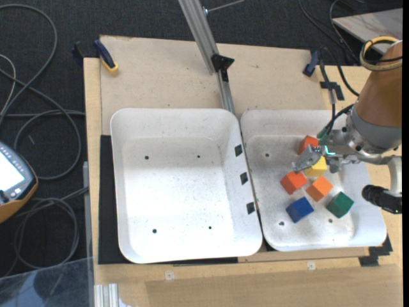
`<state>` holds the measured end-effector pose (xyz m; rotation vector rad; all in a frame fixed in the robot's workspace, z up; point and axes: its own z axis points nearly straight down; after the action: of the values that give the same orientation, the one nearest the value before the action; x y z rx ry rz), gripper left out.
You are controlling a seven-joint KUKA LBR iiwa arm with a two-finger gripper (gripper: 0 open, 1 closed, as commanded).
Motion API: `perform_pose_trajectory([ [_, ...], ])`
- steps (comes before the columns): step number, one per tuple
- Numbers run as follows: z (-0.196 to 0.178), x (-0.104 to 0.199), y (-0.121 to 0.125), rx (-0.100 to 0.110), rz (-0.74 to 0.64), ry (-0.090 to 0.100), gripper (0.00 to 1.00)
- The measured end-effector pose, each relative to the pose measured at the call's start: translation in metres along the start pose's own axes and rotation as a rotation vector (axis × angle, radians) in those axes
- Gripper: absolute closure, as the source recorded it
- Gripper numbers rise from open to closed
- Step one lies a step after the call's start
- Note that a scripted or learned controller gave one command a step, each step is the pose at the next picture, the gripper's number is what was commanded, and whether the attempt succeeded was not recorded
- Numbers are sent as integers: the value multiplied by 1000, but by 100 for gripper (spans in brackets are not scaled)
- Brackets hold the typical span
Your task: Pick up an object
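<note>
Reaching in from the right, the grey two-finger end effector [311, 160] hovers over a small yellow cube [317, 167] in the right white bin [275, 232]; its grip cannot be made out. Cube's orientation unclear, partly hidden.

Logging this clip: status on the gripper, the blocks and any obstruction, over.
Gripper low in right bin, over yellow block. Nothing seen held. Orange blocks, blue block, green block crowd close below it.

No legible text, label, brand, number or sign is found on the bins [128, 123], blocks [299, 208], bench [160, 69] or arm [383, 101].
</note>
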<state>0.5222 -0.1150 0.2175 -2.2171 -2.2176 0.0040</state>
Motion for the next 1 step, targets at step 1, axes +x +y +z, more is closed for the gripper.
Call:
perform_pose_trajectory([
  [1,-2,0,1,-5,0,-1,0],
])
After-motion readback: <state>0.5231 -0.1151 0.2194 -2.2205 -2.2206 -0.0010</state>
